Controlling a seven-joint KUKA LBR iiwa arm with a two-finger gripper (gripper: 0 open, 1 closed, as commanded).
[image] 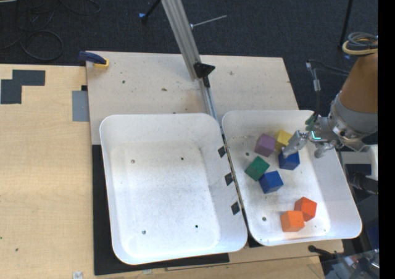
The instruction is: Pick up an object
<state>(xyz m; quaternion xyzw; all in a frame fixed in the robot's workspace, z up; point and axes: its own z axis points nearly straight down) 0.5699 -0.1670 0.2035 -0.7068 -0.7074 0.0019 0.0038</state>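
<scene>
Fingers of the grey gripper [300, 142] reached down into the right-hand shallow white plastic bin [345, 200], beside a dark blue cube [289, 160] and a small yellow cube [283, 137]; whether they were spread or pressed together could not be told. Close by lay a purple cube [265, 144], a green cube [257, 167] and a second, brighter blue cube [270, 181]. Two orange cubes [299, 214] sat together near the bin's front corner. Nothing looked lifted; every cube appeared to rest on the bin floor. Judging by this, the pick was at the approach stage, with closing and raising yet to come. On the pale wooden desk [43, 166], the left white bin [108, 129] stood alongside.
</scene>
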